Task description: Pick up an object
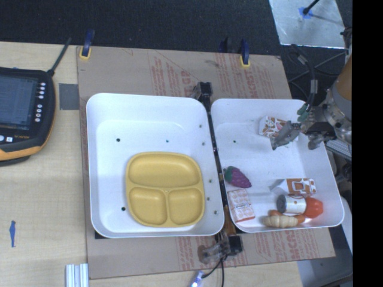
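So the pincer is sitting low over the far right part of the right bin, reaching in from the right edge, wrist tilted so the two dark fingers splay out toward the bin's middle. They look spread apart with nothing between them. Closest thing is the little printed packet, just beside the left finger and maybe touching it, hard to say. My guess is it's light and crinkly, probably slides on the slick plastic, so pinching across its short width seems the best bet. Further off, toward the near rim, there's a small cluster: a carton, a can on its side, an orange ball-ish thing and a bread roll. The can would likely roll. Left of those sit a purple grape bunch and a flat red-printed packet. Well beyond, the left bin holds a yellow divided tray.
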Robot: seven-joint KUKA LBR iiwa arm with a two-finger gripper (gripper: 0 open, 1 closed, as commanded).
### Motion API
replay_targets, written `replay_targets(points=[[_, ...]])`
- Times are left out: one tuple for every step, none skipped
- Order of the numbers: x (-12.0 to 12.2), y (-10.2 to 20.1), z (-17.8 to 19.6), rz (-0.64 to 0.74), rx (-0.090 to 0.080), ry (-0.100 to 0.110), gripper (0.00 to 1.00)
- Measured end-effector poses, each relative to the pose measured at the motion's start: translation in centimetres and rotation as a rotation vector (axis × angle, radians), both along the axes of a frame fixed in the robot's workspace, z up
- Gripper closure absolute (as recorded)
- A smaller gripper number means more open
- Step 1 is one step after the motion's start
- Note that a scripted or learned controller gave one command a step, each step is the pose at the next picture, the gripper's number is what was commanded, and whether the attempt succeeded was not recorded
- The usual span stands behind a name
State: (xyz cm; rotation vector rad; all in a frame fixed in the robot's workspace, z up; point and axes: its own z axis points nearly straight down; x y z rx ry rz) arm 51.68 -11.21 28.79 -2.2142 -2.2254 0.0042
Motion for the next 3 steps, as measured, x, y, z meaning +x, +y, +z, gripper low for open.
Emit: replay_targets(points=[[8.2,-1.4,-5.2,0.001,-0.002,0.000,0.00],[10.5,-6.6,-14.1,-0.001,-0.002,0.002,0.00],[13.9,-10.0,-15.6,-0.002,0.000,-0.001,0.00]])
